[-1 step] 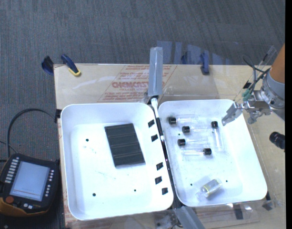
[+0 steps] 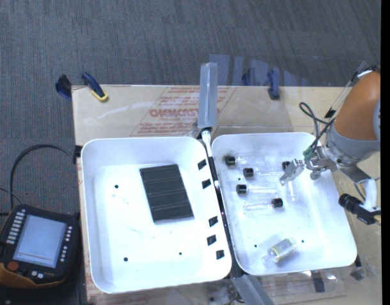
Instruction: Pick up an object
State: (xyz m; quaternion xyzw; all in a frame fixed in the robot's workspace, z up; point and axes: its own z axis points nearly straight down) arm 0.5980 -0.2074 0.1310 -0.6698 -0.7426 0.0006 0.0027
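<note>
Fingers of the end effector [image 2: 291,172] hang over the upper right of the right shallow white plastic bin [image 2: 338,224]; how far they part cannot be told. Small clear vials with black caps [image 2: 249,173] lie just beside them, another clear cylindrical vial [image 2: 281,249] nearer the front. A dark ribbed rectangular slab [image 2: 166,192] rests in the left white bin [image 2: 99,234].

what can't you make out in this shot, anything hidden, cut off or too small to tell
- Arm: cut off by the right edge of the camera view; just the orange band and wrist are in frame.
- Gripper: too small and blurred to tell if anything sits in it.
- Clear vials in the right bin: their glass blends into the white floor, so the count is unsure.
- Pendant: screen washed out, unreadable.
</note>
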